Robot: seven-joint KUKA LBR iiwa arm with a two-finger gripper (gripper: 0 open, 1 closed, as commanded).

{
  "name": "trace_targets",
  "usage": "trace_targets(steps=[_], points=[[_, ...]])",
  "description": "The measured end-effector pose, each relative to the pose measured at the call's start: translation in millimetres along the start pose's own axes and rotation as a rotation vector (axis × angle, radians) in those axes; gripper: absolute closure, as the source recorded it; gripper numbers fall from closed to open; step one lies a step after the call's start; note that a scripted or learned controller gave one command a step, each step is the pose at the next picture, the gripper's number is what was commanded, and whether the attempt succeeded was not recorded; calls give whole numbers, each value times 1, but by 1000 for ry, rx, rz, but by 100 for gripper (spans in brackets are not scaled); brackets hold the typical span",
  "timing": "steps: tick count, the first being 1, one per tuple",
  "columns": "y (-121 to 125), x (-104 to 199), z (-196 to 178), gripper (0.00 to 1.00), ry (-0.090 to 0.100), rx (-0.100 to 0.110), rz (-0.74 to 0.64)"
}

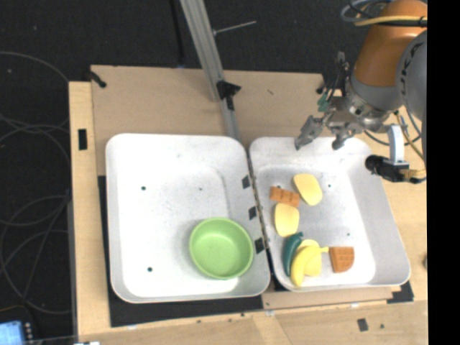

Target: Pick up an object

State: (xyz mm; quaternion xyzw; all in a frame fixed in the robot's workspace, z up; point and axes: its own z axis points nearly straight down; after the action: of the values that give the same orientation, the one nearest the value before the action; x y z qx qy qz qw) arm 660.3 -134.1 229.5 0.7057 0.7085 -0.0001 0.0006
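My gripper (318,141) hangs over the far edge of the right bin (374,214), fingers spread open with nothing between them. Below it in that bin lie a pale yellow piece (308,189), a small orange piece (283,195), another yellow piece (287,220), a dark green item (290,248) beside a yellow banana-like piece (307,259), and an orange block (341,258). All of these lie nearer the camera than the gripper, apart from it.
A green bowl (221,247) sits in the left bin (144,192) near its front right corner. A slanted metal pole (205,45) rises behind the bins. The wooden bench (144,99) surrounds both bins.
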Motion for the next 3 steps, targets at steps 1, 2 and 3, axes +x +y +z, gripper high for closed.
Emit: trace_targets(steps=[1, 2, 3], points=[[0, 0, 0, 0, -1, 0, 0], [7, 5, 48, 0, -1, 4, -1], [-2, 10, 97, 0, -1, 4, 2]])
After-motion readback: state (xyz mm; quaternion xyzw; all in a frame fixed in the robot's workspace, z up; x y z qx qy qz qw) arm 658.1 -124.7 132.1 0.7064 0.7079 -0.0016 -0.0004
